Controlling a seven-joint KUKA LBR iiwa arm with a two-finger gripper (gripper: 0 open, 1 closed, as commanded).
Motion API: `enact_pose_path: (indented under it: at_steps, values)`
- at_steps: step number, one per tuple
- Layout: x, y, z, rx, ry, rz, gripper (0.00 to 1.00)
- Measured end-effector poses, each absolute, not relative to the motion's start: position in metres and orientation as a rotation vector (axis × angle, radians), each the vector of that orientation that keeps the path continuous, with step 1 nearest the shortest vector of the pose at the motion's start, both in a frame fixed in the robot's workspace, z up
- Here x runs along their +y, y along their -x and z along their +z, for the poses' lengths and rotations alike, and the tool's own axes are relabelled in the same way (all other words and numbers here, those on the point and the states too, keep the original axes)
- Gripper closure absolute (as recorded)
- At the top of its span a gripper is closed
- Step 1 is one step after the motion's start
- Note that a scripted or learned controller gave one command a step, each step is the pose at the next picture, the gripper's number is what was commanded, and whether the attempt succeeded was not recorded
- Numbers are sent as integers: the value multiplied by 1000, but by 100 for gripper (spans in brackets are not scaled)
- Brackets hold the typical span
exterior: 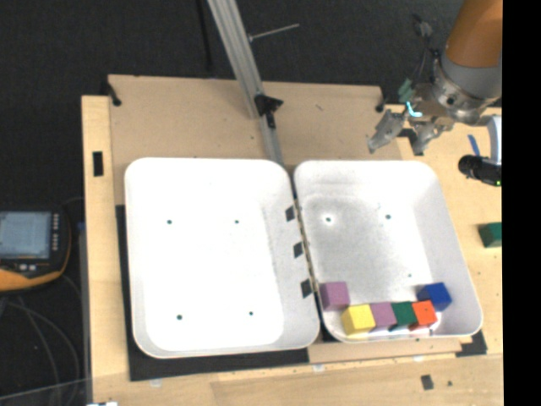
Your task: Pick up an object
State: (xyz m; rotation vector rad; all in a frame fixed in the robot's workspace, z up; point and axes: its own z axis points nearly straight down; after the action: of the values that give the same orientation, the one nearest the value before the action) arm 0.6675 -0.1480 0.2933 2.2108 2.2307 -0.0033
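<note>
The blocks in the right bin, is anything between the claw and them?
Nothing visible. The claw hangs over the bench just past the right bin's far rim, and the blocks sit along its near wall with bare bin floor between.

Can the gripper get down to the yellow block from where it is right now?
Probably, but tightly. The gripper hangs over the right bin's far edge, nothing between. The yellow block sits against the near wall, touching a purple block, leaving little finger room.
</note>
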Motion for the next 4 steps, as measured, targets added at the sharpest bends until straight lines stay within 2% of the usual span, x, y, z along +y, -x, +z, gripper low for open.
enact_pose_path:
  at_steps: [1,2,3,4]
  values:
    - [-148,-667,293,2232,-2210,-4,0]
    - [-148,-668,305,2234,-2201,-3,100]
    - [-139,-677,250,2227,-2219,-5,100]
    - [-28,-659,194,2234,-2216,-2,100]
